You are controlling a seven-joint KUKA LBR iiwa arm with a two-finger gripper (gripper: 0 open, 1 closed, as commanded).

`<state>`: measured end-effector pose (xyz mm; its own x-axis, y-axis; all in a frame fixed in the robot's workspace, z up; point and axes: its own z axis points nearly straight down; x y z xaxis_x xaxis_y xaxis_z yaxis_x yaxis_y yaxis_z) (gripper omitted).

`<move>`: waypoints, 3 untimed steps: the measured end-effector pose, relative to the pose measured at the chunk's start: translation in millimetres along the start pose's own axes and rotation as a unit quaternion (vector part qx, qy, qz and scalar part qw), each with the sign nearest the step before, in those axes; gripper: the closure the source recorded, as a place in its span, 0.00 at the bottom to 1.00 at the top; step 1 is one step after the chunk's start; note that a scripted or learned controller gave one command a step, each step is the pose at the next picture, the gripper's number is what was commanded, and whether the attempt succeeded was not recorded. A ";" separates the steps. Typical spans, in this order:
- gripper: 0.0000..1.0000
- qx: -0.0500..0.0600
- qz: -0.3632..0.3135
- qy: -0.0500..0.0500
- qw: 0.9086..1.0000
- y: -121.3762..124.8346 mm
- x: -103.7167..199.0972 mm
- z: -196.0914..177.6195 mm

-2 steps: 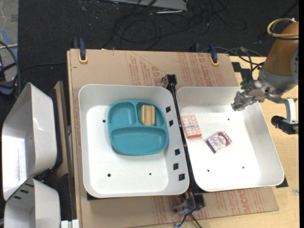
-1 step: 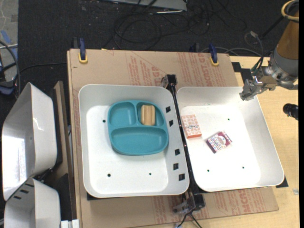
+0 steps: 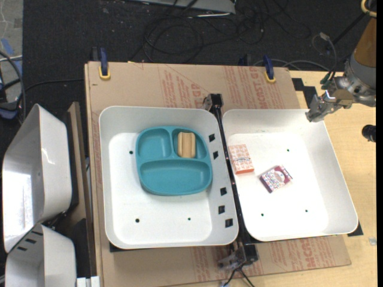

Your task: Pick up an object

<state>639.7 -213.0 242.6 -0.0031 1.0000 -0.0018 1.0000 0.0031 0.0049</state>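
Worktop: brown cardboard sheet, dark floor w/ cables beyond. Left bin: teal divided plate w/ tan block. Right bin: red-white packet, purple packet nearby. Hand over bin's far-right corner; can't tell its state.

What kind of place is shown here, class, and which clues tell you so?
Probably a robotics lab: a robot arm reaches over two white bins, the board beneath is clamped down, and cables trail across the floor.
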 end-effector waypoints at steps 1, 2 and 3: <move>1.00 0.001 -0.003 0.002 1.000 6.7 52.8 -6.3; 1.00 0.002 -0.003 0.002 1.000 7.1 115.4 -10.0; 1.00 0.002 -0.003 0.002 1.000 9.5 178.3 -4.5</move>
<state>648.6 -34.6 246.8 -0.0093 1.0000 0.0026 1.0000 0.0093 0.0000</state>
